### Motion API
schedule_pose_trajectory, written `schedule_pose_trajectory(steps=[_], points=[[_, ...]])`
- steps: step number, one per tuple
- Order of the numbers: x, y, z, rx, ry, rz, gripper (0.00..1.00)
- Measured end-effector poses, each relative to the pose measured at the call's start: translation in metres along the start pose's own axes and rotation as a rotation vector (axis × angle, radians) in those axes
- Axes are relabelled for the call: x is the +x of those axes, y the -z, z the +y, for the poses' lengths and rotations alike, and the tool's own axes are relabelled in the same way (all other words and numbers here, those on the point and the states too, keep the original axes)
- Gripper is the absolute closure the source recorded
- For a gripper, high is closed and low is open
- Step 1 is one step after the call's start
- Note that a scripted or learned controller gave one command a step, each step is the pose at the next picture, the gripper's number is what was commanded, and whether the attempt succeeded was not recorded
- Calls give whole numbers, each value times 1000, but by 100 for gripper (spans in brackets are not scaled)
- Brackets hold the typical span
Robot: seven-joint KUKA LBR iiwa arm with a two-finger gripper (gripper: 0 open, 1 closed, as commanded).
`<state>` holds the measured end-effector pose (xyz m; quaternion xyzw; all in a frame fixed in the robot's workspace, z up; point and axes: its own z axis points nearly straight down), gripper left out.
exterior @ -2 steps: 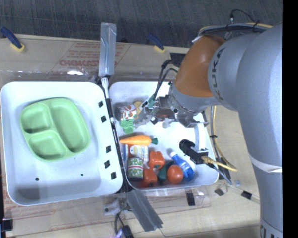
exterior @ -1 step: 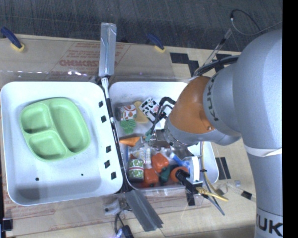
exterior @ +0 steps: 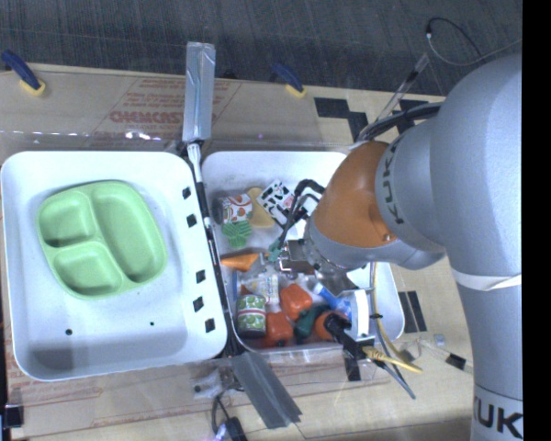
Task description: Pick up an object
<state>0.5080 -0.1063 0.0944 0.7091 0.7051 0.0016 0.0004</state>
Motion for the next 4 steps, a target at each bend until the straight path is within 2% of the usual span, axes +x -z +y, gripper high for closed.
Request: schedule_pose_trajectory(steps=[1,2,3,4], points=[[-6,0,26,-2,-395,1,0],[8,42,111,6,-277,-2,0],[-9,4,64,-10,-88,0,0],[5,2,74,-6,355,-3,0]])
